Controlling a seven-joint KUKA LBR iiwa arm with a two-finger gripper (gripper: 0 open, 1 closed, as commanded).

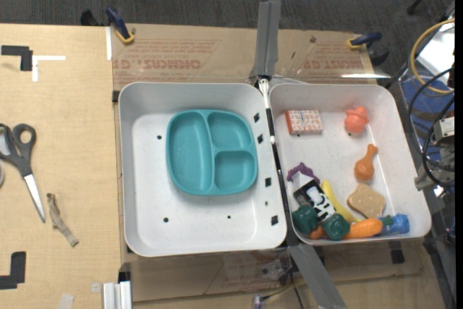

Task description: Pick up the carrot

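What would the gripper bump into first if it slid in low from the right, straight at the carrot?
Probably the right bin wall, then the blue toy just beside the right end of the carrot. Coming down from above, the way to the carrot looks free, though height is hard to judge.

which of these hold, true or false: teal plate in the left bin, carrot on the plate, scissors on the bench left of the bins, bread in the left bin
1. The teal plate lies in the left bin. True.
2. The carrot lies on the plate. False: it lies in the right bin, at the near edge.
3. The scissors lie on the bench left of the bins. True.
4. The bread is in the left bin. False: it is in the right bin, just above the carrot in the view.
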